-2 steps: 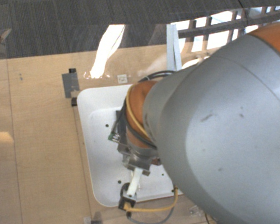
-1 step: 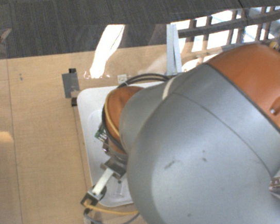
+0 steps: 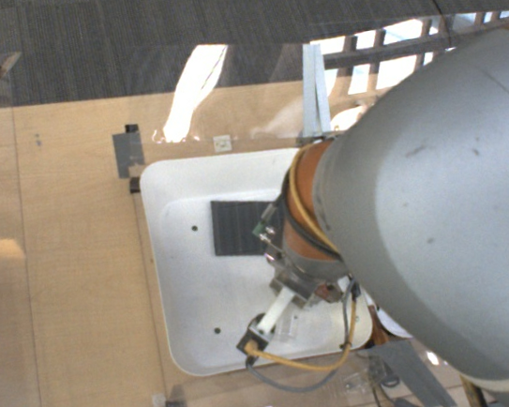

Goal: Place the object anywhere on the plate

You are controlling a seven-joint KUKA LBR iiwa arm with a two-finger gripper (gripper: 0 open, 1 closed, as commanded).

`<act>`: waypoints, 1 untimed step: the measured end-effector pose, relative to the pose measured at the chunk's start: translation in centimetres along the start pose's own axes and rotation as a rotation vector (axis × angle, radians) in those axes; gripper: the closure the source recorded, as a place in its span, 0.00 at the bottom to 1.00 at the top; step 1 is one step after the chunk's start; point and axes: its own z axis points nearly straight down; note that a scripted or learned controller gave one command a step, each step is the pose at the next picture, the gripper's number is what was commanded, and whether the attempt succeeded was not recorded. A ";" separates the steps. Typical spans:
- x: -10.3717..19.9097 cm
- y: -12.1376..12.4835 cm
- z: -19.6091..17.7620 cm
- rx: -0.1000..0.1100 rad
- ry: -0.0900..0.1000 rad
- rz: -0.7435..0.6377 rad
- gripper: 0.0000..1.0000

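The claw [image 3: 290,282], open or closed I cannot tell, hangs in the white bin [image 3: 177,285]. The dark square object [image 3: 237,226] lies flat at its eleven o'clock, so a grab here may miss.

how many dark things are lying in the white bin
1: a dark flat square in the upper part of the white bin, its right edge under the arm. More may be hidden beneath it.

The bin [image 3: 181,285] is plain white, and the square [image 3: 234,226] in it is charcoal, faintly ribbed. The arm [image 3: 446,216] is matte grey with an orange band [image 3: 302,186]. The bench [image 3: 70,301] is pale wood grain; the floor [image 3: 115,29] beyond it — a dark grey weave.
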 end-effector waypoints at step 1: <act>10.9 -5.2 0.2 0.006 0.001 -0.015 1.00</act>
